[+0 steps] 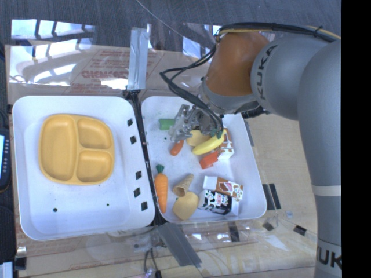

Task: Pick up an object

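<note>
In the right bin (250,172), upper half, the tool (184,126) hangs low over a small cluster of toy food: a banana (207,143), a small orange-red piece (176,148) just below the tool's tip, a red piece (208,159) under the banana's lower end, and a green piece (166,123) to the tool's left. We cannot tell from this slanted view whether the tool is spread or closed, nor whether anything sits in it; the metal parts blur into the objects beneath.

Nearest candidates for the pick, as we judge it: the banana or the orange-red piece, both touching or almost touching the tool's outline.

Handling notes (judgement):
- All items look like hollow plastic play food: light, stiff, smooth, likely slippery against metal.
- The banana is curved; we would take it across its middle, the narrow way, not along its length.
- The cluster is tight, so neighbours may get nudged or pinched along with the target.

Lower in the same bin, well apart from the tool: a carrot (161,191) lying along the left wall, a tan cone (183,183), a pale yellow piece (186,205), and a printed carton (222,195). The carton has flat faces and should grip easiest.

The left bin (35,213) holds a yellow divided plate (75,148).
</note>
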Controlling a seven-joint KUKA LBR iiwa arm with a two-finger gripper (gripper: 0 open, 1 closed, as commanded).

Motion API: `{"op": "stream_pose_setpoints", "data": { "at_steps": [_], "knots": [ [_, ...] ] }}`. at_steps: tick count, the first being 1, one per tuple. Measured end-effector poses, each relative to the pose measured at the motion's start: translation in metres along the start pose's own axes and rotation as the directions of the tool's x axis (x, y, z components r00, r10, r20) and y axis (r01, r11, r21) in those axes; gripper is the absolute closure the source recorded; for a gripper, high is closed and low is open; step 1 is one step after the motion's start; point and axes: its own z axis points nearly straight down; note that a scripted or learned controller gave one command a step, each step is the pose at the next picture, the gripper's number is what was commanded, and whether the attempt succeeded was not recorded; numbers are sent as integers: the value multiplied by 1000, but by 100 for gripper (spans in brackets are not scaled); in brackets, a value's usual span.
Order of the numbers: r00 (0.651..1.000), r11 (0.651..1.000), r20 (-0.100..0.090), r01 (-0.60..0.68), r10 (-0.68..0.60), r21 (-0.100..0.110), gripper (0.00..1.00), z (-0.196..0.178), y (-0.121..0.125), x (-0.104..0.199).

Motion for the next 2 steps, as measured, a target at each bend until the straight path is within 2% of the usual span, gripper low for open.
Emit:
{"op": "stream_pose_setpoints", "data": {
  "at_steps": [1, 2],
  "knots": [
    [1000, 1000, 2, -3, 3, 2, 0, -1, -2, 0],
    [989, 989, -2, 146, -146, 3, 0, 8, -98, 33]
  ]
}}
